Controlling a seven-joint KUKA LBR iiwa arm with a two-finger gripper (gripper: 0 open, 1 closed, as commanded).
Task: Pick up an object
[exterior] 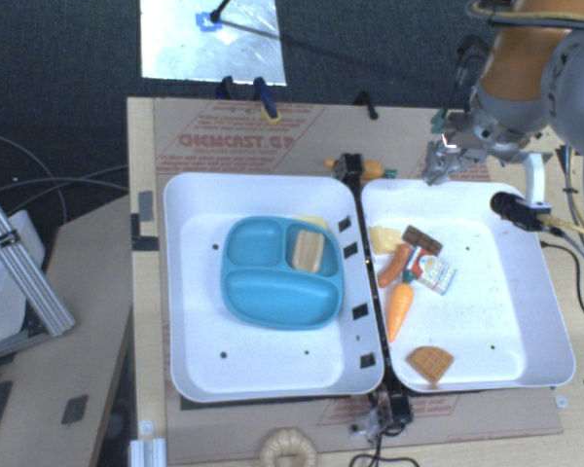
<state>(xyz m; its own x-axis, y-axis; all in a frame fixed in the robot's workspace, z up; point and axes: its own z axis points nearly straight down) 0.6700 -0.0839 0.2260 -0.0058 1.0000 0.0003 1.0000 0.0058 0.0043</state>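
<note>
We see the arm coming in from upper right, grey w/ orange band above the wrist, bent down toward the far right of the scene. Gripper hangs low at its end, pointing down; finger state too small & blurred to tell.

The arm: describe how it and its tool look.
The arm is a bulky grey shell with a rounded orange band above the wrist. Thin cables loop around its top. The tool is small, metallic grey and dark.
</note>
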